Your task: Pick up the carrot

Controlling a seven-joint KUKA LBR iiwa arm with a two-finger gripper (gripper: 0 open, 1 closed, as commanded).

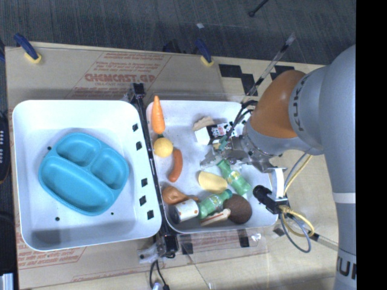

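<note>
We're looking down on the carrot [157, 115], which lies along the left wall of the right bin [181, 109] at its far end, leaf end pointing away from us, with a yellow lemon [162, 147] just below it and a sausage [175, 165] below that. The gripper [225, 151] sits low over the middle of that bin, beside a green bottle [234, 177] and well apart from the carrot, and we cannot tell from up here how its jaws stand. Over in the left bin [24, 180] we've got a blue divided plate [84, 172].
</note>
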